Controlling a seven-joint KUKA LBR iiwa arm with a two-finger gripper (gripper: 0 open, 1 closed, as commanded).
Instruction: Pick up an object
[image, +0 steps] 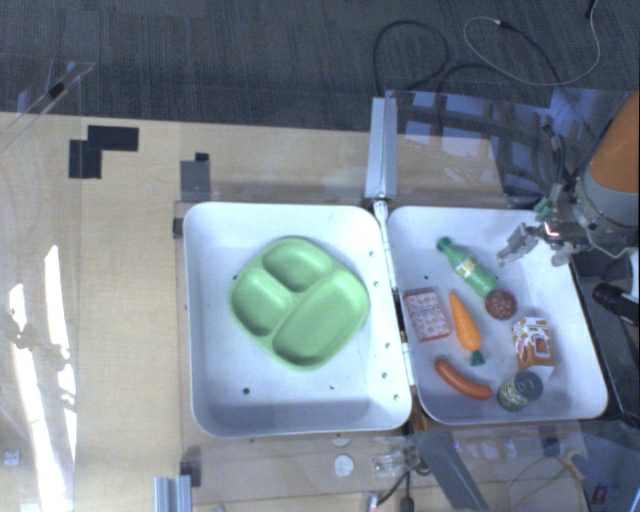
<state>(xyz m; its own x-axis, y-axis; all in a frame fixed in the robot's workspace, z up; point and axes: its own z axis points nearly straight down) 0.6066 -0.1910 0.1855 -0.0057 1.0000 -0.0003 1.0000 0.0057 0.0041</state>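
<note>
- From my station I see the gripper (535, 243) over the far right part of the right bin (590, 330), its two fingers spread apart with nothing between them.
- Nothing is picked up yet; every candidate lies on the bin floor: green bottle (466, 266), carrot (465, 322), sausage (462, 379), red packet (427, 314), round brown piece (500, 304), small carton (533, 343) and tin (520, 390).
- The bottle lies nearest the gripper, just to its left, so I judge it the likeliest target.
- The left bin (215, 300) holds a green divided plate (299, 302).
- Left to do: descend, close, lift.
</note>
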